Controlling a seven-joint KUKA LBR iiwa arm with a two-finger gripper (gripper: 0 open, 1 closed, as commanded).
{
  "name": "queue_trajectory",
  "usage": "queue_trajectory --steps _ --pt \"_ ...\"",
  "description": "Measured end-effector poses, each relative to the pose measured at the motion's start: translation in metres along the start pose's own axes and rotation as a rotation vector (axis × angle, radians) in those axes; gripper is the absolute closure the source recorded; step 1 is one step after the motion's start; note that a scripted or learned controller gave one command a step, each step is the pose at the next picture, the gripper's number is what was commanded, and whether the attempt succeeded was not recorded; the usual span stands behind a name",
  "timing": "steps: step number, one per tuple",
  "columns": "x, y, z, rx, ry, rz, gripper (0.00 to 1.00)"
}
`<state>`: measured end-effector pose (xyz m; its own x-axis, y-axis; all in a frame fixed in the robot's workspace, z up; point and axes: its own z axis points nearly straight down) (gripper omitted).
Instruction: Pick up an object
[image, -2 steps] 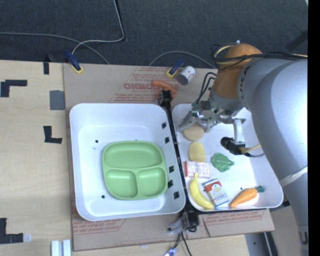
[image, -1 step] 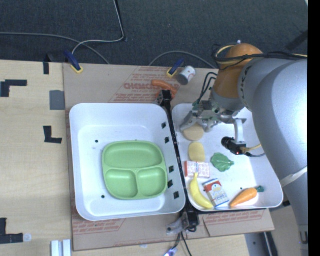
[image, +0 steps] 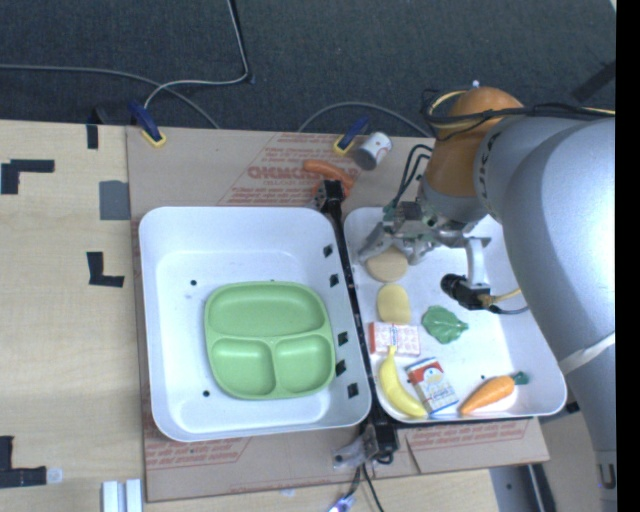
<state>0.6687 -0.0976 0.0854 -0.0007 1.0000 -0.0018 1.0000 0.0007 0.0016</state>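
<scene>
I've got the gripper (image: 392, 243) low in the right bin (image: 520, 360), right over the pale round piece (image: 386, 267); whether it's open or gripping I can't tell. Looks like the grasp step, and next needs a clean lift. Just below sits a yellow piece (image: 394, 303), with the bin wall (image: 348, 262) close alongside, crowding things

You have two white bins: the left bin (image: 165, 300) and the right bin (image: 520, 360). One green divided tray (image: 268, 337) lies in the left one. In the right one, count one banana (image: 396, 388), one carrot (image: 487, 393), one green leafy piece (image: 443, 324), two pale beige lumps (image: 388, 267) (image: 394, 303), and two small printed cartons (image: 396, 338) (image: 431, 385).
</scene>
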Motion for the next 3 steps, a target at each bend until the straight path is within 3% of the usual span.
queue_trajectory --steps 3 --pt "-0.0047 0.0002 -0.0001 0.000 0.001 0.000 0.00"
